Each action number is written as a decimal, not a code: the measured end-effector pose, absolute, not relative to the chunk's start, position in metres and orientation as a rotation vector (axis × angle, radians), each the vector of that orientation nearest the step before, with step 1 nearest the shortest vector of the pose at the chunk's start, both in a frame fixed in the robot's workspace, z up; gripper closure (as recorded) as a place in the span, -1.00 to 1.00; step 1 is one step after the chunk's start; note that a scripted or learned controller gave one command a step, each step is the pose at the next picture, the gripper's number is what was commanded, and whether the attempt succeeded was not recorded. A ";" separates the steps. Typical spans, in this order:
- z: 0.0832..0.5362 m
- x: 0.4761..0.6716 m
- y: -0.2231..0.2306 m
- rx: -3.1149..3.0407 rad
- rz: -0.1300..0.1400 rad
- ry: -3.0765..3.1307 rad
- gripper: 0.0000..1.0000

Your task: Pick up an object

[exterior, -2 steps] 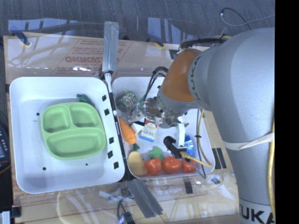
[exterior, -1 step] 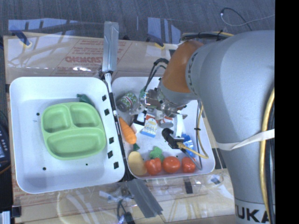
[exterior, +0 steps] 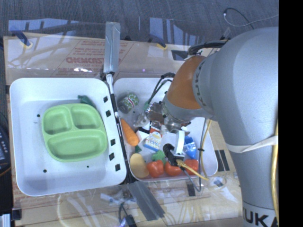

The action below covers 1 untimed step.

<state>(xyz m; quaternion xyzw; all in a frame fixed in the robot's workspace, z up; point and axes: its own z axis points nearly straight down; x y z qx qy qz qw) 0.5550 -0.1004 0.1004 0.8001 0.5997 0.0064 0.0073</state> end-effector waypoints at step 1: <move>0.164 0.545 -0.103 2.768 -0.003 1.488 -1.00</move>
